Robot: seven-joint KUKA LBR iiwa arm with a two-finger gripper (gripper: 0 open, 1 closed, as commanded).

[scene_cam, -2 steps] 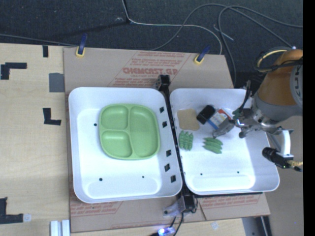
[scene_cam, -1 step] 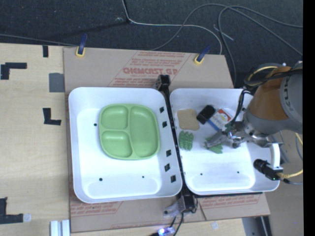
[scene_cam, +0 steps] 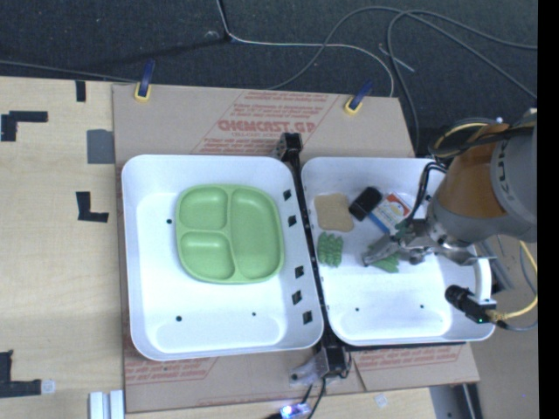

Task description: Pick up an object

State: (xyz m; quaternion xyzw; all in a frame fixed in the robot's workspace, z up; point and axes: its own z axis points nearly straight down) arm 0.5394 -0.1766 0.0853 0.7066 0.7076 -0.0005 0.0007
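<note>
The right bin (scene_cam: 384,321) holds several small things. A tan square piece (scene_cam: 333,211) lies at its upper left, with a small green knobbly object (scene_cam: 330,250) just below it. A black block (scene_cam: 364,203) sits beside a white, red and blue packet (scene_cam: 393,209). My gripper (scene_cam: 387,251) is low in the middle right of this bin, reaching in from the right. A green object (scene_cam: 387,264) shows just under it, partly hidden. Whether the gripper touches it cannot be made out.
The left bin (scene_cam: 148,234) holds a light green divided plate (scene_cam: 231,233). Black clips run along the wall between the bins (scene_cam: 304,260). The grey arm with its orange band (scene_cam: 476,190) covers the right bin's right side. Cables trail across the dark surface behind the bench.
</note>
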